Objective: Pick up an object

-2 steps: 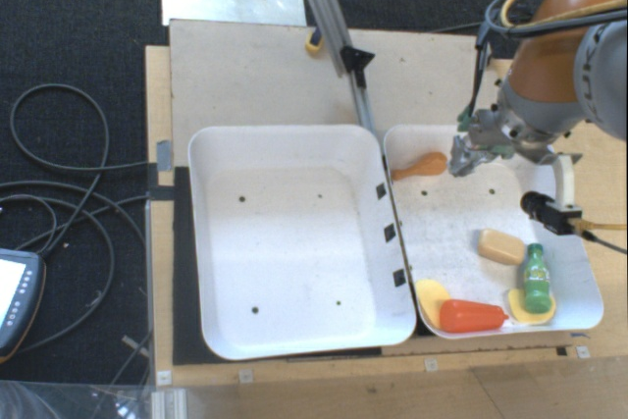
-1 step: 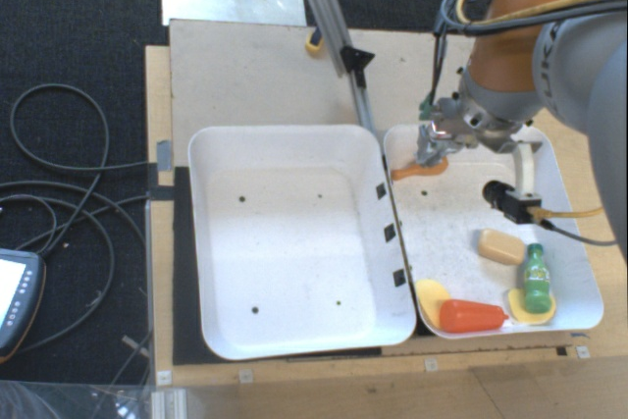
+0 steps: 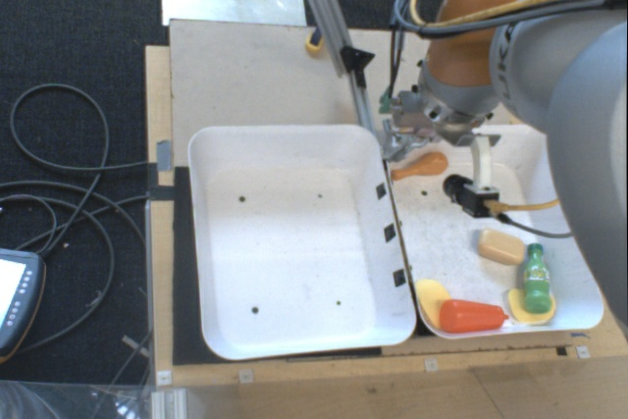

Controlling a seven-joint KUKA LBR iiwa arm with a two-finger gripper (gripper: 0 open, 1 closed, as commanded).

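White bins (image 3: pixel 294 147); green bottle (image 3: pixel 535 278); orange carrot (image 3: pixel 471 315); tan block (image 3: pixel 501 247); yellow pieces (image 3: pixel 431 291).

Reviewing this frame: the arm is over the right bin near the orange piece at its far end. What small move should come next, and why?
Probably a short descent onto the orange piece, then a close. The gripper sits at the far left corner of the right bin, just beside that piece, and nothing is visibly between its fingers. The bottle, tan block and red-orange piece lie farther off, toward the near end.

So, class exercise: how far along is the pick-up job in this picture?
Done: the gripper is down at the right bin's far-left corner, beside an orange object. In hand: nothing visibly gripped. Left: grasping and lifting; the green bottle and red-orange piece lie untouched.
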